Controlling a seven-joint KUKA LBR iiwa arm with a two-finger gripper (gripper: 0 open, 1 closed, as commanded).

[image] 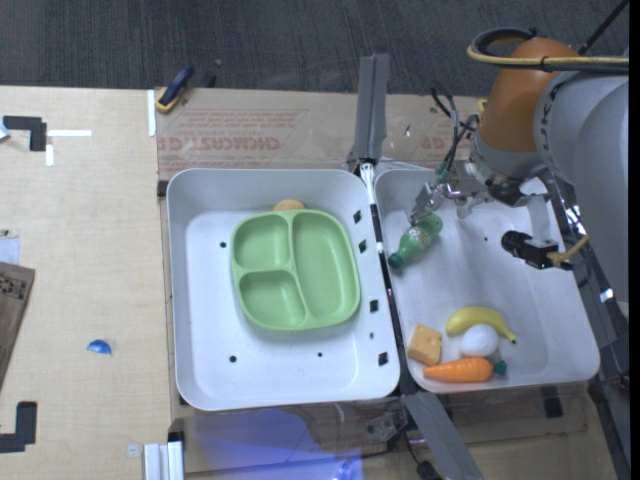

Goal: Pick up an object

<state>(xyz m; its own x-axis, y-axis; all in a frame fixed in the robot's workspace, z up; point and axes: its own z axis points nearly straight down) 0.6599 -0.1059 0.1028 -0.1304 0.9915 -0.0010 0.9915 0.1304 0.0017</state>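
A carrot (459, 370), banana (480, 321), egg (473, 342) and cheese wedge (424, 344) are bunched at the near edge of the right bin (545, 298). Farther back, a green bottle (414, 240) lies tilted just below the gripper (437, 196), evidently the chosen target. Whether the fingers are spread or closed cannot be told.

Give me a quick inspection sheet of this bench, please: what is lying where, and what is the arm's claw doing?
Surface: two white bins side by side, left bin and right bin, on a bench covered with cardboard.
Job's things: in the right bin, a green bottle-like item near the far left corner; a banana, white egg-like item, carrot and orange block clustered at the near edge.
Clutter: green divided tray in the left bin.
Grippers: gripper just above the green item's top; grasp cannot be judged.
Cables: black and yellow cables by the wrist.
Surroundings: dark floor beyond the bench.
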